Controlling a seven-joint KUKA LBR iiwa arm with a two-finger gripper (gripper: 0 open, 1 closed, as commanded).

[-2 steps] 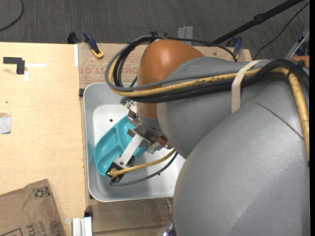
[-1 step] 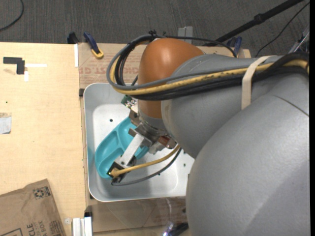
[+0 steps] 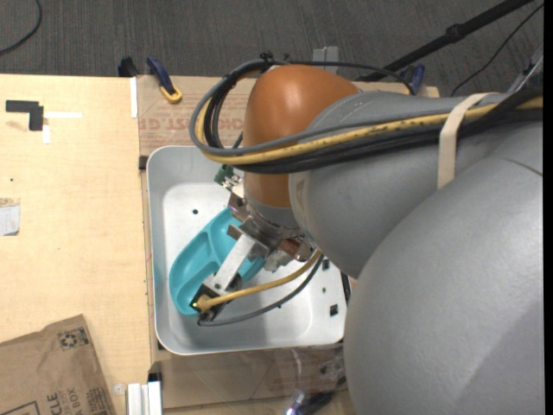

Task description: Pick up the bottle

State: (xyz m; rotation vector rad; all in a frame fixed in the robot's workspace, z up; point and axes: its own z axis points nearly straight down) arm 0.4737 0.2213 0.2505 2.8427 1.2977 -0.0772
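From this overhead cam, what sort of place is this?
Most likely a robotics lab workcell: a cabled grey arm reaching into a white bin, on a plywood bench with a blue clamp at its edge, grey carpet beyond.

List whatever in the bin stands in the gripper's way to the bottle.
A teal dish lies in the white bin, directly under the gripper. The arm hides much of the bin.

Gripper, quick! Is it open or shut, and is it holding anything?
Gripper: cannot be told; the grey arm covers it, above the blue dish in the white bin.
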